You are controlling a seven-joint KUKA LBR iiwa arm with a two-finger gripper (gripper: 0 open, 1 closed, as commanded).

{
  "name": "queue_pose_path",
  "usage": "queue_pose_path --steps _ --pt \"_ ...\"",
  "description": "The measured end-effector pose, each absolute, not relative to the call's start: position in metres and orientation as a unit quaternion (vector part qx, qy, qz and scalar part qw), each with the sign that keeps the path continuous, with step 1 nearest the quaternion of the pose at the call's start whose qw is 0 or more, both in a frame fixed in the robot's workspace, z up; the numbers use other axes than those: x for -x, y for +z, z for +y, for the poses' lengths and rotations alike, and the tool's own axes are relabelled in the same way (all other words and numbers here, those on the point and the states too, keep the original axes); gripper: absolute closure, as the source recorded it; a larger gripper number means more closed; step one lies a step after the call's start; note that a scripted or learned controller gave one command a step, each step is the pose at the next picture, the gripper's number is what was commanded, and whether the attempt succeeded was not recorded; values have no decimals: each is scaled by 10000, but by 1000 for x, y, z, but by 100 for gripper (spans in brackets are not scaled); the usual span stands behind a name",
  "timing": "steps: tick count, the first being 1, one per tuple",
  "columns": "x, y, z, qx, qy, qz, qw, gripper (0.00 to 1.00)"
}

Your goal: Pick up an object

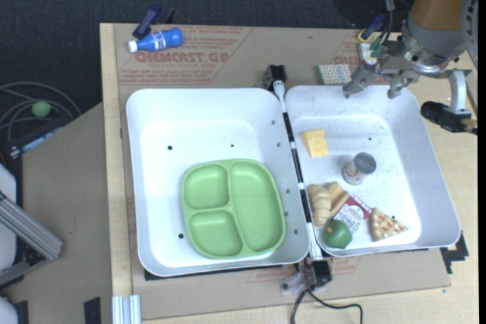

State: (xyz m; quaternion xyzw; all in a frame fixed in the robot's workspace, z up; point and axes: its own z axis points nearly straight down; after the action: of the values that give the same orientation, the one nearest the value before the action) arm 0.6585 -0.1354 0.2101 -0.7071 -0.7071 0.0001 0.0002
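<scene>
Above the right bin's [425, 163] far rim, the claw [374, 85], fingers spread and holding nothing.

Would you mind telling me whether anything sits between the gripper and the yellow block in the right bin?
Nothing visible does. The gripper hangs open above the far rim of the right bin, and only bare bin floor lies between it and the yellow block. The grey cylinder stands nearer the camera.
</scene>
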Motion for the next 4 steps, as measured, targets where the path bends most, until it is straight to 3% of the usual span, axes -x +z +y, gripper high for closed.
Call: queue_pose_path --steps 1,2,3,4 --pt "-589 128 -118 7073 10 -7069 16 0" --pt "-556 84 -133 7074 4 -7068 6 0" --pt "-524 84 -129 7073 3 -7069 11 0" --pt "-542 84 -118 7069 -5 -7073 -6 0"
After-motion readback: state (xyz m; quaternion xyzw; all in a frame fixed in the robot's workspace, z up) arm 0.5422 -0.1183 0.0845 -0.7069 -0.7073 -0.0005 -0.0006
